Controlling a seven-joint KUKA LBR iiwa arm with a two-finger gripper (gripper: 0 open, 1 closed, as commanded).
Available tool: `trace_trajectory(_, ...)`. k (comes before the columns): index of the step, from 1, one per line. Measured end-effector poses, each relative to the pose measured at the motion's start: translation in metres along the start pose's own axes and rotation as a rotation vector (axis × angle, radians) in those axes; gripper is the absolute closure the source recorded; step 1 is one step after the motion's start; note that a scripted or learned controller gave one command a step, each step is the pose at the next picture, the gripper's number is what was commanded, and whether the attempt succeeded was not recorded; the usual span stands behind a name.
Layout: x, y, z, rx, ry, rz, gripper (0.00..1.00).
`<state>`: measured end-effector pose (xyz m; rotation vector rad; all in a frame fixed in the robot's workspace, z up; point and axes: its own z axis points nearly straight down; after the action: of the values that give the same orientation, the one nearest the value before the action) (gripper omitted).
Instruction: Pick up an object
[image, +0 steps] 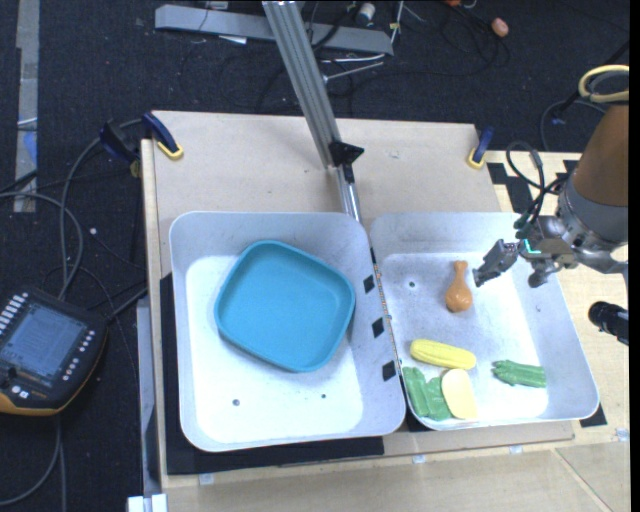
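The right bin (560, 330) holds several toy foods. An orange-brown drumstick-shaped piece (459, 288) lies near its middle. A yellow banana-like piece (443, 354), a pale yellow oval (460, 393) and a green pod (425, 392) cluster at the front. Another green piece (518, 373) lies front right. My gripper (513, 271) hangs over the bin's upper right part, just right of the drumstick piece. It is open with nothing between its fingers; the left finger (492, 264) points toward the drumstick piece.
A square blue plate (285, 305) fills much of the left bin (200, 400). A slanted metal pole (315, 90) crosses the back of the bench above the bins' shared wall. Cables and a teach pendant (45, 350) lie on the floor at left.
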<state>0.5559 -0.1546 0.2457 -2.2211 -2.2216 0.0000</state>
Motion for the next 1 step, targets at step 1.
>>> trace_trajectory(1,0.0000,0.0000,0.0000,0.000,0.000,0.000,0.00)
